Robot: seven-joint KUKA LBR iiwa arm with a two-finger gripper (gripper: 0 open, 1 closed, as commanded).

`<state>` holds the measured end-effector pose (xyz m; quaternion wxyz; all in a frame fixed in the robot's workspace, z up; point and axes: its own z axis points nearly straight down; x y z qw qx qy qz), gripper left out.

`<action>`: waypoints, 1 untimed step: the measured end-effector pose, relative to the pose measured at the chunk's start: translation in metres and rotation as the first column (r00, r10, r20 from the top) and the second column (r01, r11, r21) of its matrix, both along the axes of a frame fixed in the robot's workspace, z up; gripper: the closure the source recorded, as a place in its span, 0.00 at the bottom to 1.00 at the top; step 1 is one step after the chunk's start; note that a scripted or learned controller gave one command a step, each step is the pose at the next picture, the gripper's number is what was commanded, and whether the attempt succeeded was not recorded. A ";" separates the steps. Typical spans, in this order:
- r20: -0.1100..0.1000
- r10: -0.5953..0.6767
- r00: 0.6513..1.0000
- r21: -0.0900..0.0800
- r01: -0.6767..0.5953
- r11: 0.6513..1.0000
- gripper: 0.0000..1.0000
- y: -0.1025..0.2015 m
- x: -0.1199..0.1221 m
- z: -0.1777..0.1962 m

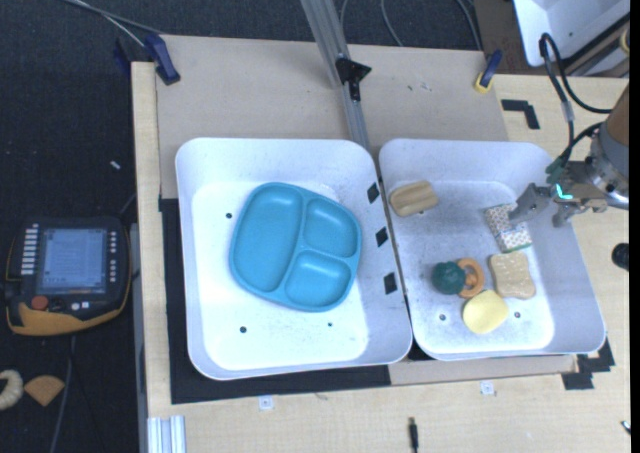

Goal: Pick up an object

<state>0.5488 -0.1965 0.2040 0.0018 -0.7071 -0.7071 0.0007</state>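
Observation:
The right bin (560, 271) holds several small objects. A tan bread roll (412, 197) lies at its far left, and a patterned flat packet (508, 226) sits near the middle. Further forward are a green ball with an orange ring (455, 276), a tan toast slice (512, 276) and a yellow lemon-shaped piece (485, 313). My gripper (547, 207) hangs over the bin's far right part, just right of the packet. It is open and nothing sits between its fingers.
The left bin (200, 241) holds a blue divided plate (296, 244). A metal post (330, 21) rises behind the gap between the bins. A handheld pendant (65, 271) lies off the bench to the left.

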 end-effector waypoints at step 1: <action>0.003 0.001 1.000 -0.001 -0.001 1.000 0.00 0.000 0.001 0.001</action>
